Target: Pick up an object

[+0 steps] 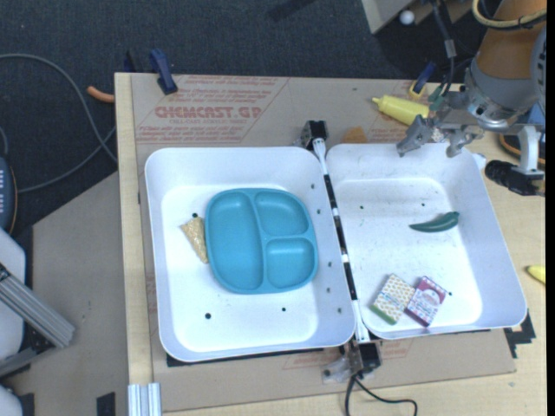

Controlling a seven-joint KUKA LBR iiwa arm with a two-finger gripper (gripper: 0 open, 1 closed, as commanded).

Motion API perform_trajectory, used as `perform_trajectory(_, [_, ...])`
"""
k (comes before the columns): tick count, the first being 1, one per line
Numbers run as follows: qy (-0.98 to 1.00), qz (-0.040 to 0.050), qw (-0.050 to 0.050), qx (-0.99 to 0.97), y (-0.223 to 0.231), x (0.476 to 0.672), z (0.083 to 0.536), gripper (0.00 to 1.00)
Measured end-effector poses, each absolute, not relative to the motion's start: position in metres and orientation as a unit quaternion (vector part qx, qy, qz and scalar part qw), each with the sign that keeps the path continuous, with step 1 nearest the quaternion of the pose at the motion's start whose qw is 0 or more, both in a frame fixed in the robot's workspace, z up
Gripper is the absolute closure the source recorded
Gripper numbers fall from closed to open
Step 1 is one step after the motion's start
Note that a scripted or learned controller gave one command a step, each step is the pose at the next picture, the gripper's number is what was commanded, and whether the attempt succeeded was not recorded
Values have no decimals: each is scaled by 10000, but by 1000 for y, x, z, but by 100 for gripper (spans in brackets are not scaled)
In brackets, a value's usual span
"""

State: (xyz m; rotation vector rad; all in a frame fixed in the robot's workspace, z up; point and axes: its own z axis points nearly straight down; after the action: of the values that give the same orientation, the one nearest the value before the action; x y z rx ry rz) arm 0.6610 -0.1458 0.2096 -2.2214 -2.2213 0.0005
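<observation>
Two shallow white bins side by side on a cardboard-covered bench (217, 102), left bin (165, 232) and right bin (494, 258) meeting along a central seam. In the left bin: a teal divided plate (260, 239) lying flat near the middle, three compartments facing up, with a tan textured piece (196, 237), sponge-like, tucked against and partly under its left edge. In the right bin: a green pepper-shaped object (435, 223) lying on the floor toward the right side, roughly mid-depth; two small packets touching each other near the front wall, a checkered yellow-green packet (393, 298) and a pink packet (425, 302) just to its right. Gripper (439, 139) positioned at the far rim of the right bin, toward its right corner, two fingers (409, 143) spread apart and pointing down, nothing between them. Well apart from the pepper-shaped object and from both packets. Grey arm with orange band (512, 50) entering from the upper right. Behind the right bin, on the bench: a yellow object (401, 107) beside the gripper. Blue clamp (162, 70) at the bench's far left corner.
</observation>
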Motion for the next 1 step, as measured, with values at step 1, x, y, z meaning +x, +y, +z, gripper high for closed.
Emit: perform_trajectory(1, [-7068, 9, 15, -7074, -166, 619, 87, 0])
